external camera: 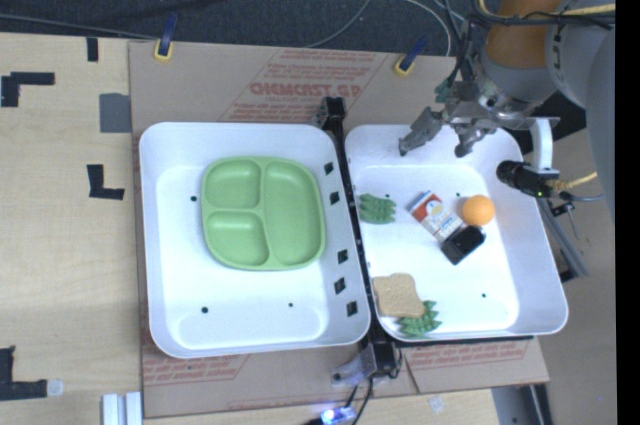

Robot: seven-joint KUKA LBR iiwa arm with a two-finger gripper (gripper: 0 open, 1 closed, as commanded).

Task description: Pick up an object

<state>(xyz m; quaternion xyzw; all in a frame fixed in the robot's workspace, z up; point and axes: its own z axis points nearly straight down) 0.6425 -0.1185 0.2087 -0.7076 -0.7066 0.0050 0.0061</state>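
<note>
tool hangs over the back edge of the right bin, two dark fingers splayed wide apart, nothing between them. grey arm with its orange band comes in from the right, cables looping above it.

right bin contents: orange ball near the right side, touching or just beside a black block lying tilted below it. red and white carton sits just left of those, tilted. small green leafy piece near the bin's left wall. slice of bread at the front left corner, with another green leafy piece just beside its front edge (touching, looks like). all of these lie on the bin floor, well apart from the tool.

left bin carries a green divided plate, three compartments, lying flat about the middle.

both bins sit side by side on a cardboard sheet with red print, clipped at the back by two yellow clamps. cardboard rests on the light wooden desk, which has black tape marks on the left.
</note>
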